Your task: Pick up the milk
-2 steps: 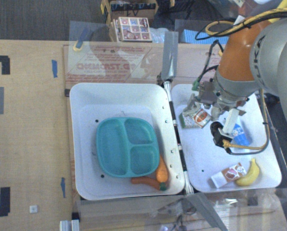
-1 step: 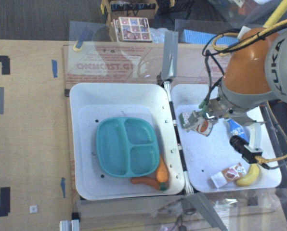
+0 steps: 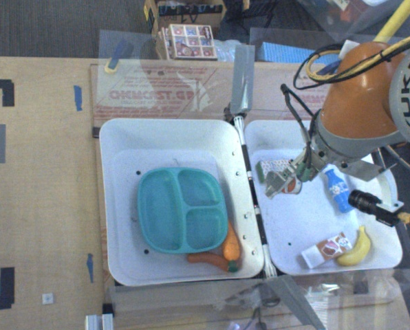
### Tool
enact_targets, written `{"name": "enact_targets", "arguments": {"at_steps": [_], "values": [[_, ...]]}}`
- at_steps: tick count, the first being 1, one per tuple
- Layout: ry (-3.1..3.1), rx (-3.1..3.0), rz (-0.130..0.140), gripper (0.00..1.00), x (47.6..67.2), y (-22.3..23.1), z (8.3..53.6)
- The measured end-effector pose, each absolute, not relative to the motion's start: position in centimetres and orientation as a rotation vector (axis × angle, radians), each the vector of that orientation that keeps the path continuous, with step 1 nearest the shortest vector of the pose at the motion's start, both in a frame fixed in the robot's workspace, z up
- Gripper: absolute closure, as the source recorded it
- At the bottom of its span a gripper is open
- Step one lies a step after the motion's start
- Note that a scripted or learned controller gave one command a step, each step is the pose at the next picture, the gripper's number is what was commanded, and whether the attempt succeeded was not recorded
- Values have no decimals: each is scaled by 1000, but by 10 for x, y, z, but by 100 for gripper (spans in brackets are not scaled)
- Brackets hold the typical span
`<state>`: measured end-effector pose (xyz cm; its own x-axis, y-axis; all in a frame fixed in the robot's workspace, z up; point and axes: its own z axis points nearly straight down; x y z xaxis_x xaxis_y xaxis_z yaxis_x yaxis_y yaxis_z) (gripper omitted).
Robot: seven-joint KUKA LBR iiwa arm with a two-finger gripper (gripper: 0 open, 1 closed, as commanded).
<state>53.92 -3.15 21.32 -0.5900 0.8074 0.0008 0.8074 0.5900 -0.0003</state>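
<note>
Gripper hovering in the right bin, well short of the milk

In the left bin (image 3: 115,139) a teal tray (image 3: 183,210) is sitting mid-floor, with a carrot (image 3: 230,246) against its front-right corner. In the right bin (image 3: 260,133), the gripper (image 3: 282,183) is hanging near the left wall beside a green-white packet (image 3: 274,166); whether it is wide or narrow I cannot tell. A blue bottle (image 3: 338,189) is lying right of it. The milk (image 3: 325,249) is resting near the front edge, touching a banana (image 3: 354,247), so a descent here risks taking the packet, and a grab there risks catching the banana.
</note>
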Motion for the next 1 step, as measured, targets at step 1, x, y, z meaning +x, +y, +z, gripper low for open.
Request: {"name": "enact_targets", "arguments": {"at_steps": [1], "values": [[-2535,-1862,-3,100,538,30,234]]}}
